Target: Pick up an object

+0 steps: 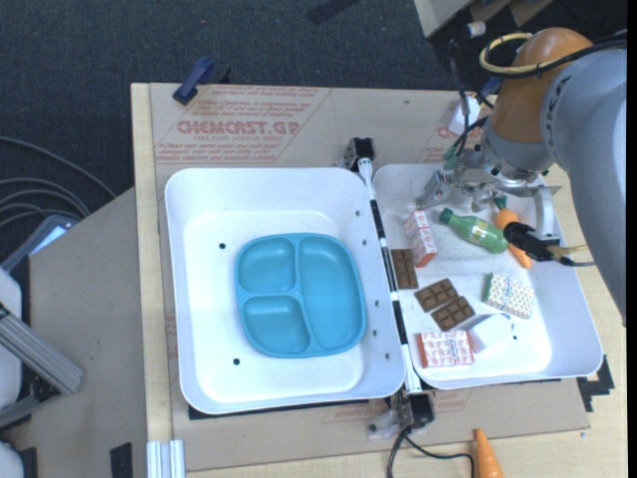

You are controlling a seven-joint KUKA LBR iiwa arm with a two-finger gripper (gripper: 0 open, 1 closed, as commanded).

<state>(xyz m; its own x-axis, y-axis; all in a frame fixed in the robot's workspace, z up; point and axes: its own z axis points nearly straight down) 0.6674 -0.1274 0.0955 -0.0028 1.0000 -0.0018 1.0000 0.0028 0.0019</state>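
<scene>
The right bin [563, 339] holds several small items. A green bottle [476, 230] lies on its side near the back, with an orange carrot-like piece [518, 240] just to its right. A red-and-white carton [420, 237] lies left of the bottle. Toward the front are a thin brown bar [403, 267], a chocolate block [444, 304], a patterned packet [511, 295] and a red-and-white box [444, 348]. My gripper [460, 185] hangs low over the bin's back, just behind the bottle and carton, under the orange-banded wrist [528, 98].
The left bin [189, 267] holds a blue divided plate [299, 293]. A black clamp [359, 152] sits where the bins meet at the back. On the bench lie a blue clip [194, 80] at the far left and an orange tool [483, 456] at the front.
</scene>
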